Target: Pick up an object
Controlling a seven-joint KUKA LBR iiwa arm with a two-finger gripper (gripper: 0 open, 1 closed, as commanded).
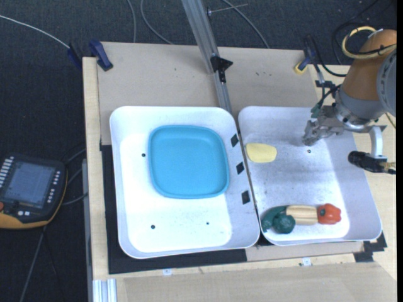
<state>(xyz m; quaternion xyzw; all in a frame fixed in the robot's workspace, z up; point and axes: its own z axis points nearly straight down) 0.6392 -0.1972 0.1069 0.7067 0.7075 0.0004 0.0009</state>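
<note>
A pale yellow lump (261, 153) lies at the left edge of the right bin (296, 181). Along that bin's near wall lie a dark green piece (279, 221), a tan wooden piece (302, 214) and a red piece (329, 214) in a row. My gripper (313, 134) hangs over the far part of the right bin, to the right of the yellow lump and apart from it. Nothing shows between its fingers.
A blue square plate (189, 161) sits in the left bin (135, 231). A metal post (204, 30) slants up from between the bins at the back. A black part (367, 161) of the arm juts over the right bin's right rim.
</note>
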